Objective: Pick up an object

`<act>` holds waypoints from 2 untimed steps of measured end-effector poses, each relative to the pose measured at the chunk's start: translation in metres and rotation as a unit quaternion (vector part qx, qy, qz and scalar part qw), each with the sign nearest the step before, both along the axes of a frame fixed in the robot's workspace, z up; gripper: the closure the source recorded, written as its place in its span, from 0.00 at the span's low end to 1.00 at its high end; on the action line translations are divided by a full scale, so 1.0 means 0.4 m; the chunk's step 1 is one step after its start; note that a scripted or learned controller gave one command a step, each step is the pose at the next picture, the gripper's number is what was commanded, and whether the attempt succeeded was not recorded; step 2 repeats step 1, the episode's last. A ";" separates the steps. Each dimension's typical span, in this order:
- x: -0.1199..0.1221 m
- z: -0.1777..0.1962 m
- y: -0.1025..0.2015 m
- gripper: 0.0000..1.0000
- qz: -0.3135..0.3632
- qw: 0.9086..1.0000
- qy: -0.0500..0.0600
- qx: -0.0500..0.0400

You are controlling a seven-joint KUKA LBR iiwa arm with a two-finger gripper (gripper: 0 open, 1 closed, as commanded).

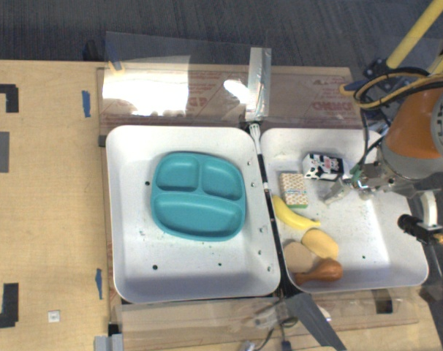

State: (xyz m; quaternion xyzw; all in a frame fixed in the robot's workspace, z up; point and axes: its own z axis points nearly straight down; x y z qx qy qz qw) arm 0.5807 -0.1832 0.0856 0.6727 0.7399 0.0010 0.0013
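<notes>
Grey two-finger gripper (337, 189), grip state impossible to judge, hovers just right of the small patterned card packet (294, 189); you should centre over that packet before descending.

A divided plate (199, 196) lies in the left bin (126, 269); a banana (291, 216) lies in the right bin (397, 262).

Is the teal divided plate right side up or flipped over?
Right side up. The teal divided plate lies flat in the left bin, its three hollow compartments facing the camera, rim raised around them.
</notes>
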 end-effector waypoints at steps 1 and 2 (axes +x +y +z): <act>-0.086 0.003 0.195 0.00 0.039 0.999 -0.001 0.001; -0.086 0.003 0.195 0.00 0.039 0.999 -0.001 0.001</act>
